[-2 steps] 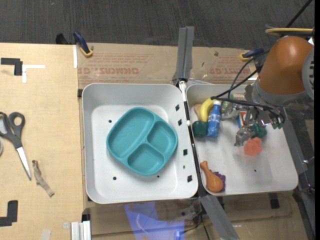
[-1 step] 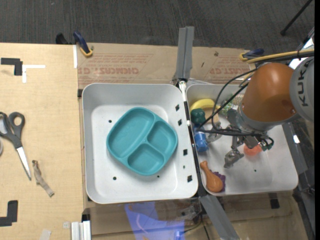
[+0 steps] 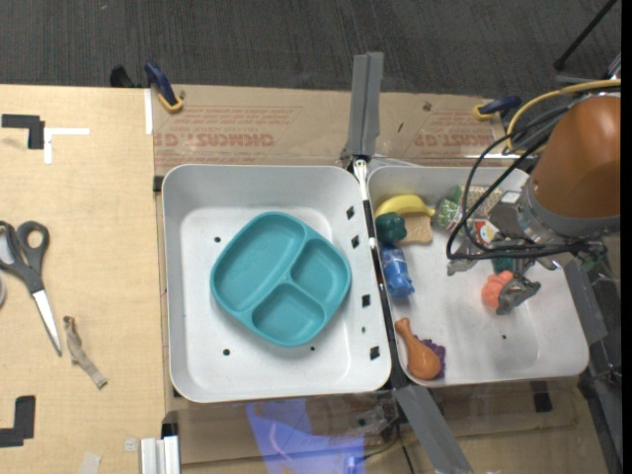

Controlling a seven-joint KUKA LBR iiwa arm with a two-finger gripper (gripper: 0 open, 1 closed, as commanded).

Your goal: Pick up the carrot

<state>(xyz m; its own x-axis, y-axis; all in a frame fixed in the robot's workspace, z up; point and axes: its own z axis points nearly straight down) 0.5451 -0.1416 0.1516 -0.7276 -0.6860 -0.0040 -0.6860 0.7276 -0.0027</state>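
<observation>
Dark carpet lies behind my tabletop [image 3: 79,166], a pale wood surface with scissors [image 3: 32,270] far to my pincer's left. Nearer, the left bin [image 3: 183,363] holds a teal 3-compartment plate [image 3: 281,277]. Past the divider, the right bin [image 3: 553,358] has a yellow banana [image 3: 403,205] and a dark green item [image 3: 391,228] up-left of my pincer, a blue item [image 3: 397,272] to its left, and the carrot [image 3: 419,351], orange, lying below and to its left, near the bin's front wall, touching a purple piece [image 3: 435,353]. My pincer [image 3: 513,292] hangs over the bin's right half, just beside an orange-red object [image 3: 497,290]. I cannot tell whether the pincer's fingers are apart or closed. It is well apart from the carrot.
</observation>
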